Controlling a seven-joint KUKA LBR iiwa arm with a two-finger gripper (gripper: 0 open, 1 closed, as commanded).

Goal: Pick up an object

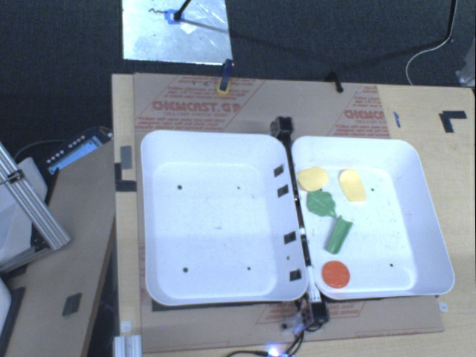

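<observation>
Basically, L bin point(160, 222) is smooth white plastic w/ rounded rim; R bin point(425, 222) holds a yellow blob point(313, 178), green leafy piece point(320, 203), green cylinder point(339, 234), orange disc point(335, 274), yellow oval point(352, 185), all clustered by its left wall, open floor to the right; gripper state: can't tell.
</observation>
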